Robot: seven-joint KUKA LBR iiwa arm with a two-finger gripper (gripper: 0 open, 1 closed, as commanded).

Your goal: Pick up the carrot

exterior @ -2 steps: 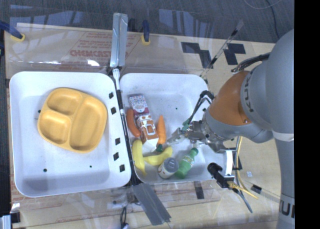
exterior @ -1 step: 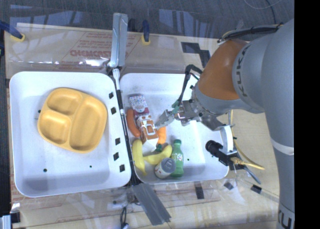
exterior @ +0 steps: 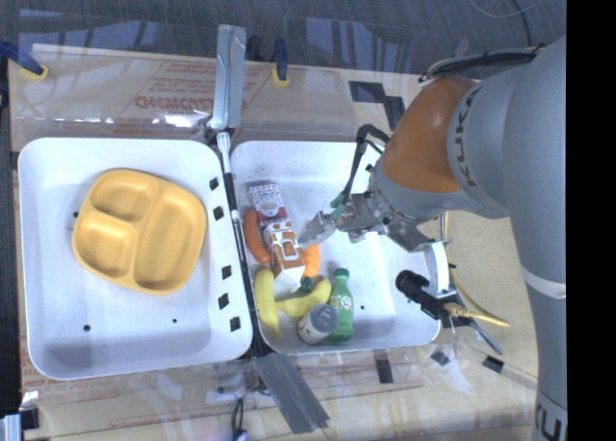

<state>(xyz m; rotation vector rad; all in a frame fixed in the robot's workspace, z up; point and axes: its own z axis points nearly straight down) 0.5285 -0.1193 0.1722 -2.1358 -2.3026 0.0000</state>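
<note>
The carrot (exterior: 311, 258) is a short orange piece with a green top, lying in the middle of the right bin (exterior: 385, 165). It is wedged between a red and white packet (exterior: 283, 243) and a green bottle (exterior: 339, 297). My gripper (exterior: 314, 229) hangs just above and slightly right of the carrot, pointing left and down over the pile. Nothing shows between its tips.
An orange sausage (exterior: 252, 235), a small wrapper (exterior: 265, 198), a banana (exterior: 274, 302) and a can (exterior: 313, 325) crowd the right bin's left side. A yellow divided plate (exterior: 140, 229) lies in the left bin (exterior: 58, 333).
</note>
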